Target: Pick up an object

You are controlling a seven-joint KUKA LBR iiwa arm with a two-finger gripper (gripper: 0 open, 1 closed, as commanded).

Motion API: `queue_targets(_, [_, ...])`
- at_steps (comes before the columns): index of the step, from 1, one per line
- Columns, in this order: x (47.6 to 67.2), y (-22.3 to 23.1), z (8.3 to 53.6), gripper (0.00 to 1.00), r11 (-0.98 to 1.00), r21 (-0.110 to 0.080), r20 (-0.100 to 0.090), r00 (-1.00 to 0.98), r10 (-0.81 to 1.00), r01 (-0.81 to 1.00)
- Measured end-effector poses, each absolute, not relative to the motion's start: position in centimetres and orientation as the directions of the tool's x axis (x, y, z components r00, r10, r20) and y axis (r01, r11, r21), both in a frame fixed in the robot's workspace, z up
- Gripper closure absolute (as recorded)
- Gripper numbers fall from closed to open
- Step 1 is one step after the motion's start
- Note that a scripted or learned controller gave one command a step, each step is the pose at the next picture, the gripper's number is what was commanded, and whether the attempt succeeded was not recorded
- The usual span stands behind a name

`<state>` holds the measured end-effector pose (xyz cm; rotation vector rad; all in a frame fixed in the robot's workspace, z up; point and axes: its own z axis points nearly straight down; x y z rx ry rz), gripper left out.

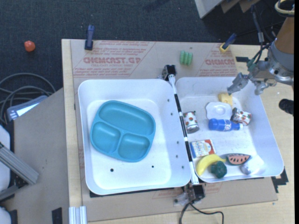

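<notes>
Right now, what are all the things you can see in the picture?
bins: 2, white, side by side on the bench
divided plate: 1, blue, in the left bin
small can: 1, white with red spots, right bin, near the divider
bottle: 1, blue, right bin middle
white dish: 1, right bin, above the bottle
banana: 1, yellow, right bin front
watermelon slice: 1, red, right bin front
green ridged piece: 1, on the bench behind the bins
orange ball: 1, on the dark floor, far left
claw: 1, grey, open, above the right bin's back edge
</notes>
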<state>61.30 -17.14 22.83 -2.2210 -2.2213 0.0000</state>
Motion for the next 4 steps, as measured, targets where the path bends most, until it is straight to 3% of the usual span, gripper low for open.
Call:
queue_targets(1, [57.6,-10.6,9.5,0.00,-0.003,0.002,-0.008,0.003,1.000,1.000])
queue_targets(2, [57.0,-17.0,8.5,0.00,-0.001,0.000,-0.001,0.001,1.000,1.000])
queue_targets(3, [62.1,-21.8,9.5,0.00,0.003,0.002,0.004,-0.003,1.000,1.000])
queue_targets(4, [66.7,-17.8,8.5,0.00,0.002,0.002,0.000,-0.002,1.000,1.000])
